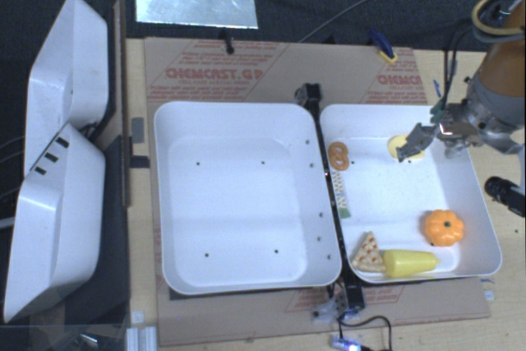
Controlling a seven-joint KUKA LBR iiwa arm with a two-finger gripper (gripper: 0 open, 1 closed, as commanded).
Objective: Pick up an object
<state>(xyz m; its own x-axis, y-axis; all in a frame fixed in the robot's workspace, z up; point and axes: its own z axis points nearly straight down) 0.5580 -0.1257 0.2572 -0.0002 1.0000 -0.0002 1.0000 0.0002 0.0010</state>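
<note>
Brown cardboard-covered bench carries two shallow white plastic bins side by side; dark carpet around. I see left bin and right bin. Grey arm with orange band reaches in from right, two-finger gripper low over right bin's far side, touching or just above pale yellow round piece. Cannot tell gripper's state. Right bin also holds small orange pretzel-like ring, orange toy pumpkin, yellow corn-like cylinder, pizza-slice wedge.
</note>
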